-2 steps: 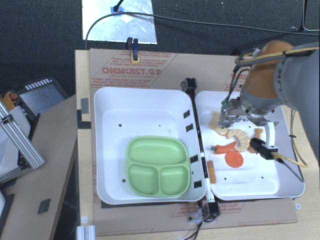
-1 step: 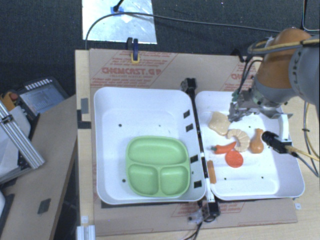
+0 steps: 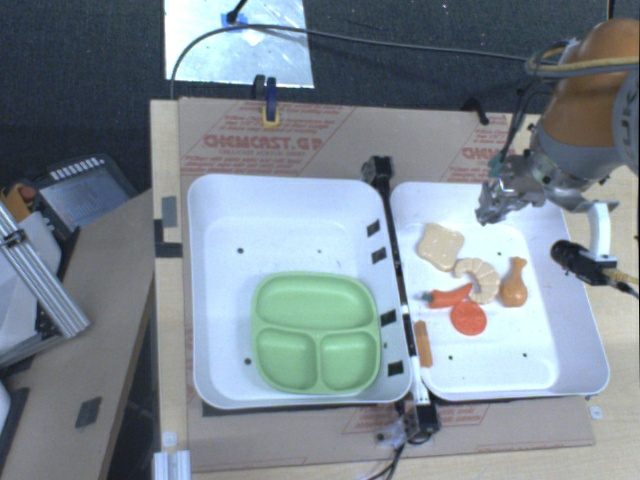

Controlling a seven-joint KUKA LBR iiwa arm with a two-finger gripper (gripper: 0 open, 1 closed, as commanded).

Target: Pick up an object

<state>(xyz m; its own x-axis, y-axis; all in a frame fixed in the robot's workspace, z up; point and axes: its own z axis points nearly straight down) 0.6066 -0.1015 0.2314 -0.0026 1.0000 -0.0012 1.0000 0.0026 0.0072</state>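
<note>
The approach step is judged to be in hand: the gripper (image 3: 493,208) is hung over the right bin's (image 3: 575,363) far edge, its opening not discernible. A descent toward the toast piece (image 3: 440,246) is called for. A green tray (image 3: 315,331) is held in the left bin (image 3: 215,268).

A single fixed camera looks down at a slant on the tabletop (image 3: 120,268), set far enough back to frame both white bins (image 3: 290,208) side by side, with the grey-and-orange arm (image 3: 590,98) entering from the frame's right.
</note>
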